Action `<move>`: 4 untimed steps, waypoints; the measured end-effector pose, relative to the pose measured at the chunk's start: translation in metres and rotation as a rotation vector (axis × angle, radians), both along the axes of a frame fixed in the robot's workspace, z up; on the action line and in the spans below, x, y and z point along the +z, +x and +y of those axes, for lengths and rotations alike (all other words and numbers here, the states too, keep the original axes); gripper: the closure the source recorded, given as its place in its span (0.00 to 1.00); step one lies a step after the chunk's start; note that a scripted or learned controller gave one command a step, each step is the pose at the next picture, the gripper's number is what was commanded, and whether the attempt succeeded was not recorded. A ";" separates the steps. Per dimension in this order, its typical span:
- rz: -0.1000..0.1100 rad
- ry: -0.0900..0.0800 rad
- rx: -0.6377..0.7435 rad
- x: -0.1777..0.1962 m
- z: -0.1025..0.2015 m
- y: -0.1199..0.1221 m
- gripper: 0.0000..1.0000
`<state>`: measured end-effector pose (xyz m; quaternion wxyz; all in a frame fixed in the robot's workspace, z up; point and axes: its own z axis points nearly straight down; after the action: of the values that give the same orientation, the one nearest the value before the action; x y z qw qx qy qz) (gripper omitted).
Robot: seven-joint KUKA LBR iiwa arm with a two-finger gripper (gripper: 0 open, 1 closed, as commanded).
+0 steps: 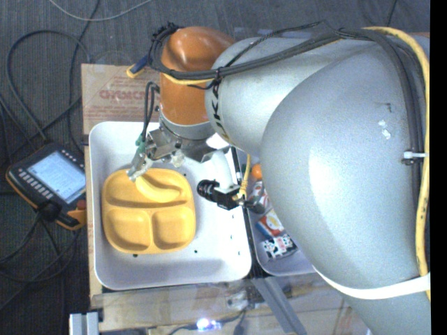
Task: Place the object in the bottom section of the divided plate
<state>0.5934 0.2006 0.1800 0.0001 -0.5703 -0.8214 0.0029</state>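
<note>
the gripper hangs over the far edge of the yellow divided plate in the left bin, grip state undeterminable, with the plate's bottom section lying nearward.

Bulky grey arm; orange band; black cables along it.

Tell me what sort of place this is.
Likely a robotics lab: a large grey arm with an orange band over shallow white bins, a handheld control pendant and loose cables on carpet.
</note>
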 end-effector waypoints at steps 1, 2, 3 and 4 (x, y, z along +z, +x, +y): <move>0.004 -0.002 -0.003 0.007 0.000 0.000 1.00; -0.001 0.001 0.140 0.007 0.011 0.009 1.00; -0.001 0.001 0.140 0.007 0.011 0.009 0.00; -0.001 0.002 0.383 0.135 0.002 -0.050 0.00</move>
<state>0.5435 0.2026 0.3149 -0.0006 -0.4037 -0.9149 0.0018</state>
